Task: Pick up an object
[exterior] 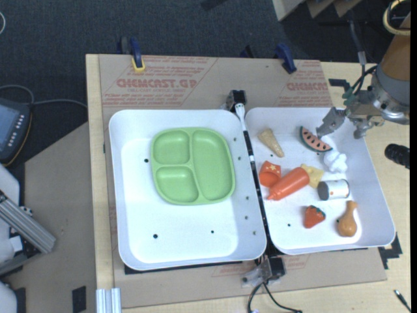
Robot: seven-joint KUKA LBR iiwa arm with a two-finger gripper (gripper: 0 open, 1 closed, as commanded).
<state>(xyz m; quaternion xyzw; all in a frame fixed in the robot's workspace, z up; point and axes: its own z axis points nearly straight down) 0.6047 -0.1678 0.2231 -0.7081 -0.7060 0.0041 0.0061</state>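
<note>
From above we see the right bin (374, 175) holding small toy foods: a watermelon slice (315, 139) near its far edge, a carrot (288, 183) near the middle, a strawberry (313, 216) and a pear (348, 220) toward the near edge. We judge them light, stiff, slick plastic; the carrot's thick middle looks easiest to pinch. The gripper (344, 124) hangs open over the far right corner, its 2 fingers spread, holding nothing.
</note>
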